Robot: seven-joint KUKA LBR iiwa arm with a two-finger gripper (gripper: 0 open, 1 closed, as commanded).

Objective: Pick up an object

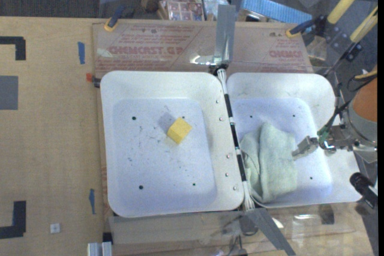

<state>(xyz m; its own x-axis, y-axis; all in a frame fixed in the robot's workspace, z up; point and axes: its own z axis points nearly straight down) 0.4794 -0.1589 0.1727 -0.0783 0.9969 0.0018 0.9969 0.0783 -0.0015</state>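
Nearest to us, at the front rim of the bench (48, 129), we are seeing a grey metal bracket (264, 228) jutting out just below the seam where the two bins meet. We are taking the right bin (324, 93) as our landmark. Inside it, against its left wall and reaching toward its front edge, a pale green cloth (273, 162) is lying crumpled in a loose heap. Just right of that cloth, over the same bin's floor, the pincer (304, 147) is hanging at the end of the arm (360, 123), which is coming in across the bin's right rim. Its tip is pointing at the cloth's right edge and sitting very close to it; we cannot tell whether its fingers are spread or pressed together, and we are not seeing anything pinched between them.

Left of the right bin, touching it along the shared seam, the left bin (120, 93) is holding a small yellow block (179, 130) near the middle of its floor, well apart from the cloth. Behind the right bin, a clear sheet with red lettering (270, 48) is lying flat.
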